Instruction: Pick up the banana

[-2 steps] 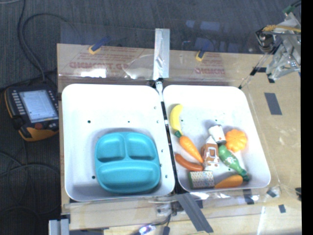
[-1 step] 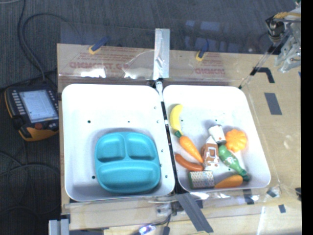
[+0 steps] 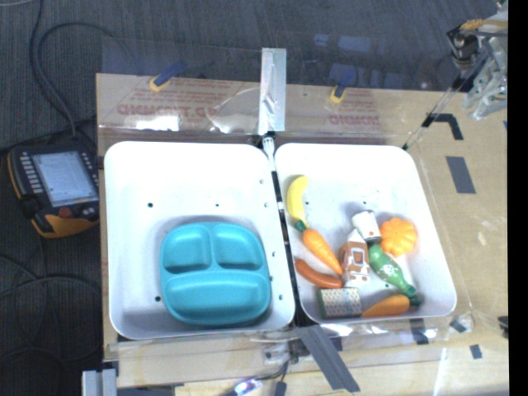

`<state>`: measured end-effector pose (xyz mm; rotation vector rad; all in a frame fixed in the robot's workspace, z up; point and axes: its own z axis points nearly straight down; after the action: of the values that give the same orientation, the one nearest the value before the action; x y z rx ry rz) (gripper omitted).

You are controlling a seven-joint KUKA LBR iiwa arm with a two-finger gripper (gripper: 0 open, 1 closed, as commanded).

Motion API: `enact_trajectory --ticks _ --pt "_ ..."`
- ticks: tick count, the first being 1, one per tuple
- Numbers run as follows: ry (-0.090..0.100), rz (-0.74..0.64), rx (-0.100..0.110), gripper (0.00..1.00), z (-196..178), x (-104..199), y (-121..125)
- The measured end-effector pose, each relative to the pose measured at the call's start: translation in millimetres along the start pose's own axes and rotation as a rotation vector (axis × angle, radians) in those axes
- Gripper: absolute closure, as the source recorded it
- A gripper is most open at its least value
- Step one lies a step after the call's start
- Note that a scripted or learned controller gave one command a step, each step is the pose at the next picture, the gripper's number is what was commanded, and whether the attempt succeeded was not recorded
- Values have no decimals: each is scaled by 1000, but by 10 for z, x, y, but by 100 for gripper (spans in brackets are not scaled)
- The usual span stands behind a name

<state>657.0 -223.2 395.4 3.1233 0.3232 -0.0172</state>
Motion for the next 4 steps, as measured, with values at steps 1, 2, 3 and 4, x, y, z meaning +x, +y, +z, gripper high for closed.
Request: enact_trajectory --ticks 1,2,3,4 --pt "0 4 2 100 13 -235 -36" --pt "1 -5 0 100 -41 -27 -8" --pt "2 3 5 100 25 -578 -124" --pt "0 0 1 100 -62 -33 -11"
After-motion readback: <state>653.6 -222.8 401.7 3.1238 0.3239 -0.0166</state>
